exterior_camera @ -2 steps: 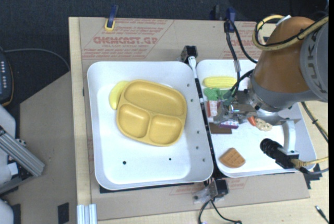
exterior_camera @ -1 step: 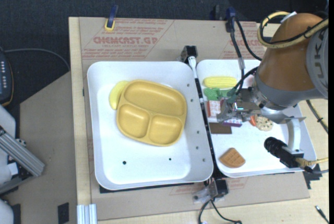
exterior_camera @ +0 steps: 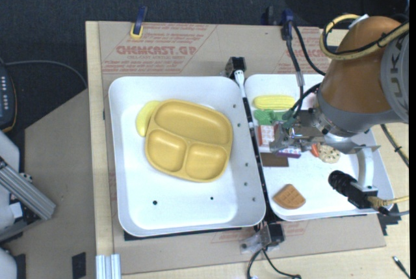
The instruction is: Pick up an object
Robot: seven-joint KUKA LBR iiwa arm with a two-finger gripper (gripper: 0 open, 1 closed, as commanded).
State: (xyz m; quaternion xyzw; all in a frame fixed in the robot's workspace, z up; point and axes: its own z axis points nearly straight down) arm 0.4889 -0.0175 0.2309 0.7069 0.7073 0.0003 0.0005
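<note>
Reaching in from the right, the arm sets the gripper low over the left part of the right bin; its opening cannot be determined.
The left bin holds a yellow divided plate overlapping a yellow piece. Right bin contents: corn cob at the far side, green item and red-and-white packet just left of the gripper, brown bar just nearer, cookie to its right, tan wafer nearest.

Glossy plastic plate (smooth, yellow)
</note>
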